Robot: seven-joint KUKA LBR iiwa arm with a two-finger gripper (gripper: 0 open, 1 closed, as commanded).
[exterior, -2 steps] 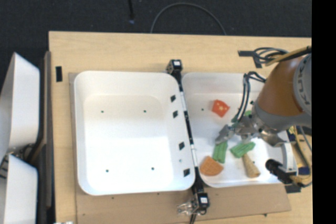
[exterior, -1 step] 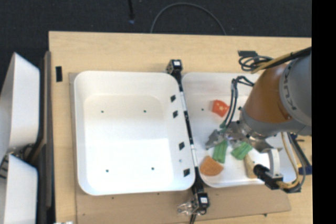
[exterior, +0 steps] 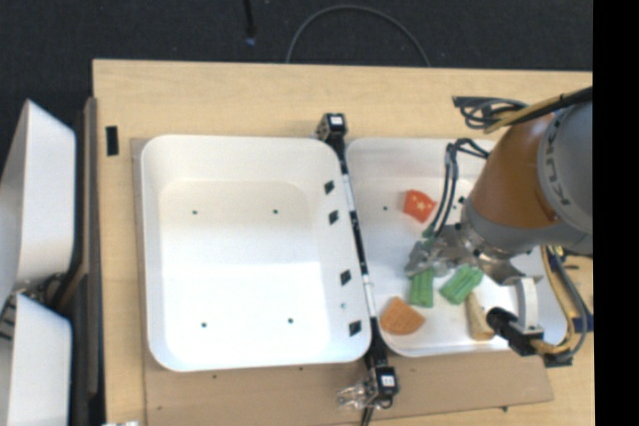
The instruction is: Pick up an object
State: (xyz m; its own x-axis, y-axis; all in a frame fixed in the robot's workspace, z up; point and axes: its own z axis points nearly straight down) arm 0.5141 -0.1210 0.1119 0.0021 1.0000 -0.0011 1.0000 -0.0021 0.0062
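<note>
Grey arm (exterior: 529, 195) over green blocks (exterior: 439, 286)

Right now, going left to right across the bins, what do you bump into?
Left bin → orange piece → red block → green block → arm.

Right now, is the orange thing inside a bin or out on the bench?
Inside. The orange thing lies on the right bin's floor, near its front-left corner.
</note>
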